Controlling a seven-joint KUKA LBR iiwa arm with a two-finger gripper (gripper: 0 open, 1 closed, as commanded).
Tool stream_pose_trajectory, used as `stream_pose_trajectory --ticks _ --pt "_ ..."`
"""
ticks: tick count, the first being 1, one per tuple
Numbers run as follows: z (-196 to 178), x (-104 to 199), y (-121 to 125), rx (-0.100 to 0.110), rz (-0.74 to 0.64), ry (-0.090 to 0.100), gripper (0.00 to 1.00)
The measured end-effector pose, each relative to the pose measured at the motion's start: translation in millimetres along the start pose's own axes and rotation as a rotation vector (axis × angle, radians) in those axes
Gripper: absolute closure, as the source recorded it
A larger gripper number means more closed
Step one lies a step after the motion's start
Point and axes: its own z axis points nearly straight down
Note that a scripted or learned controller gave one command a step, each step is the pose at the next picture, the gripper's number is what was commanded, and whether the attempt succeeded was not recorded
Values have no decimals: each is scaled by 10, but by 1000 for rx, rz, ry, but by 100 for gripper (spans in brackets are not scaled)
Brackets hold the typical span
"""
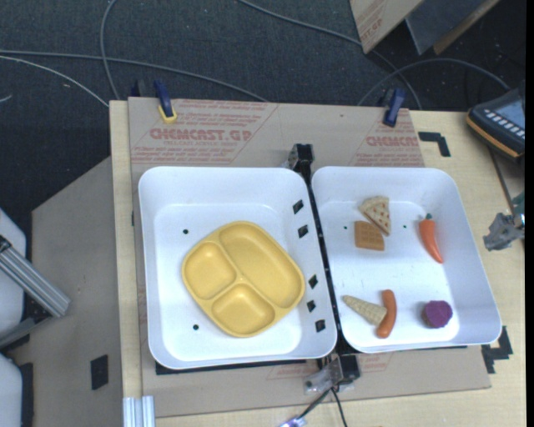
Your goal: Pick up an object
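An orange carrot (430,238) with a green top lay slanted near the right bin's (476,250) far wall, touching nothing else

A pale wooden bench (75,275) stood on dark carpeted floor (50,100), where thin grey cables (104,50) trailed. Cardboard (380,21) leaned at the top edge, and a metal rail (29,279) lay at left
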Motion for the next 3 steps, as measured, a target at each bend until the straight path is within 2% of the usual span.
stream_pose_trajectory --ticks 1,2,3 --pt "14 430 105 7 -3 5 100" --pt "-4 986 247 6 -5 5 100" --pt "182 1490 444 10 -3 5 100"
